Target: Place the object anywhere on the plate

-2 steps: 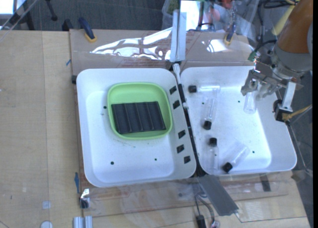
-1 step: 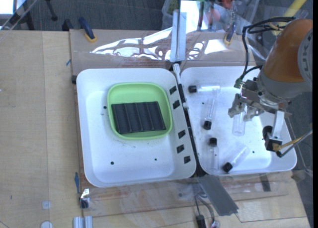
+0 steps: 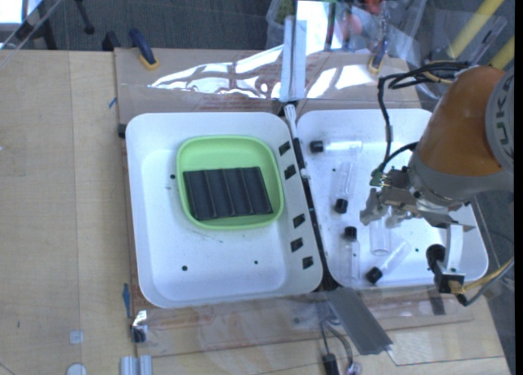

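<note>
A green square plate (image 3: 190, 155) sits in the left bin (image 3: 155, 251). A dark ribbed block (image 3: 227, 192) lies flat on it. Several clear tubes with black caps lie scattered in the right bin (image 3: 409, 124): one near the back (image 3: 337, 146), one in the middle (image 3: 343, 181), one at the front (image 3: 386, 263). My gripper (image 3: 382, 212) hangs low over the right bin, just above another clear tube (image 3: 380, 238). I see nothing clearly held in it. The orange band of the arm (image 3: 462, 132) covers the bin's right part.
A black clip-studded divider (image 3: 298, 202) separates the two bins. A black cable (image 3: 437, 263) loops at the right bin's front right corner. Crinkled clear plastic (image 3: 229, 79) lies behind the bins. Wooden bench surface extends to the left.
</note>
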`<act>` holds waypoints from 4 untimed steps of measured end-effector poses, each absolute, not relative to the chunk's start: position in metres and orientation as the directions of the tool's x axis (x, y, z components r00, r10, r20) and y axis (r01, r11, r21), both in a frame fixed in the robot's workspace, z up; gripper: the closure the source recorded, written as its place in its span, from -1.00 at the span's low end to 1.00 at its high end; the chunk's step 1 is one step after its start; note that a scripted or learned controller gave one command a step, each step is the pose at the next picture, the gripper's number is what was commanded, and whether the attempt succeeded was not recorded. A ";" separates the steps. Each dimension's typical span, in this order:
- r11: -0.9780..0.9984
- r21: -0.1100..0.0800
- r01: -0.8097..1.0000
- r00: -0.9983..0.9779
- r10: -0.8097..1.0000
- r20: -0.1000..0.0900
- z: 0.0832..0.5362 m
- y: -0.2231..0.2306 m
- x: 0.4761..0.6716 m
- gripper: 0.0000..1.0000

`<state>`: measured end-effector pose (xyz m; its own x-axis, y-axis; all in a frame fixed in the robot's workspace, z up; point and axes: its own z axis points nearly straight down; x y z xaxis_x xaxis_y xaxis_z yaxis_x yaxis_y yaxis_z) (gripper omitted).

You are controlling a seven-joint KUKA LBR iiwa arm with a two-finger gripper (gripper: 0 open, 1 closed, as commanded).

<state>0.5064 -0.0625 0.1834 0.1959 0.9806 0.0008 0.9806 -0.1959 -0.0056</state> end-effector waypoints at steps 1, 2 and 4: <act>-0.197 -0.005 0.980 0.197 0.980 0.001 0.183 -0.063 0.506 -1.00; -0.196 0.000 0.981 0.196 0.981 -0.001 0.233 -0.133 0.520 -1.00; -0.345 0.002 0.939 0.345 0.939 -0.001 0.422 -0.211 0.647 -1.00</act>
